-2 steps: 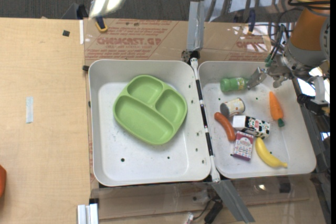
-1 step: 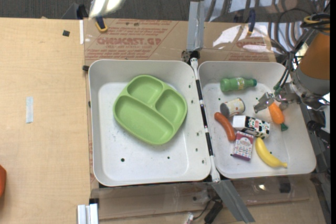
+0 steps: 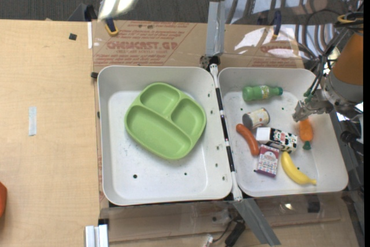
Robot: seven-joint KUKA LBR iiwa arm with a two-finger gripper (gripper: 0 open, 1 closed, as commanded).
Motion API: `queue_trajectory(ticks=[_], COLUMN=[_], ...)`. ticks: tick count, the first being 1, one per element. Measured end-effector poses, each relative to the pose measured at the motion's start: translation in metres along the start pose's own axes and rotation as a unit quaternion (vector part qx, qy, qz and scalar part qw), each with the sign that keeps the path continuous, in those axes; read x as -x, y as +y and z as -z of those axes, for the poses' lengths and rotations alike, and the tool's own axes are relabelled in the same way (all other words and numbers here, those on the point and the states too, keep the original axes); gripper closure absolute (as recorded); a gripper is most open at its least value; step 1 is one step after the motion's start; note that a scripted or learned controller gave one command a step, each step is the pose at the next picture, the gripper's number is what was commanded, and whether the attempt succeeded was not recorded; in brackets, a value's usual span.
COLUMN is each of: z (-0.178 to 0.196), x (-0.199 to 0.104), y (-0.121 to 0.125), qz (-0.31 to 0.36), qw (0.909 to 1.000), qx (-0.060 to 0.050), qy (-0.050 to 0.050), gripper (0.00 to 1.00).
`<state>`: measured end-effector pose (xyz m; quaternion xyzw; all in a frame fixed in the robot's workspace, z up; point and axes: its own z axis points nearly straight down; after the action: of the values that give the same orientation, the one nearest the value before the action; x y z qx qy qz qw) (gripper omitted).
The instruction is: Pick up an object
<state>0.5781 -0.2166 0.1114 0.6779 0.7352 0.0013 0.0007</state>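
Robot arm (image 3: pixel 346 75) with a rounded orange band above a pale grey wrist section. Below it, a grey metal gripper (image 3: pixel 304 111) of angular, blocky shape. Thin dark cables or rods along the wrist housing, running up toward the orange band. No legible markings or screws at this picture size.
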Motion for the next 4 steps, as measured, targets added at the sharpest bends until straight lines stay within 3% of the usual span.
queue_trajectory(ticks=[1, 2, 4], z=[-0.021, -0.021, -0.02], x=[0.0, -0.001, -0.005], y=[0.069, 0.069, -0.047], qz=[0.002, 0.003, 0.05], qw=[1.0, 1.0, 0.9987], qx=[-0.002, -0.002, -0.002], qy=[-0.001, 0.0, 0.004], gripper=[1.0, 0.0, 0.0])
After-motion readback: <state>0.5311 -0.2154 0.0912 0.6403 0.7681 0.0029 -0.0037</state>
